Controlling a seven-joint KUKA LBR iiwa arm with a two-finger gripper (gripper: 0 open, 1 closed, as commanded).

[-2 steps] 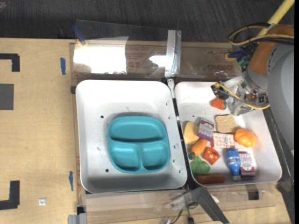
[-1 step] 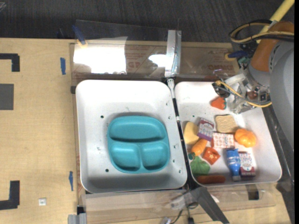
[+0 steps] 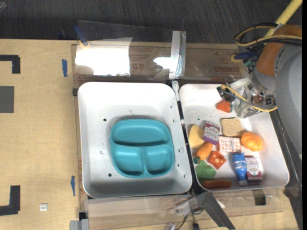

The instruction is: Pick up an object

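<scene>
A smooth teal plastic tray point(image 3: 142, 146) fills the left bin point(image 3: 91, 104); the end effector's point(image 3: 238, 99) grip is unclear over the right bin point(image 3: 278, 169).

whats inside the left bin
The left bin holds one teal divided tray, its three compartments bare. The bin floor under the tray is covered and cannot be seen.

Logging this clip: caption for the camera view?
Gripper hovers over right bin of toy food; teal tray sits in left bin.

My view of the bench surroundings

I see dark carpet point(image 3: 144, 4) behind, tan board point(image 3: 33, 128) with black tape marks point(image 3: 12, 63).
</scene>
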